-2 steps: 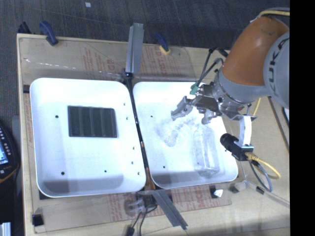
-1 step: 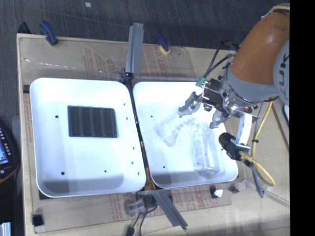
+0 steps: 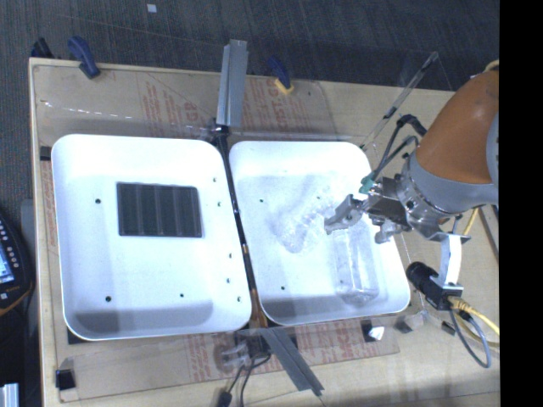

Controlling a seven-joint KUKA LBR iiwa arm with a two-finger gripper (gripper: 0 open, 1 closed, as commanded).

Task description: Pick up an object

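Observation:
A dark grey ribbed rectangular block lies flat in the left bin. In the right bin are a crumpled clear plastic piece near the middle and a clear plastic bottle lying along the right side. My gripper hangs over the right bin, just above the bottle's upper end and to the right of the crumpled plastic. Its fingers stand apart, open, and I see nothing held between them.
A metal divider bar runs between the bins at the back. Blue clamps sit on the bench's far edge. Cables and a black connector hang at the right of the right bin.

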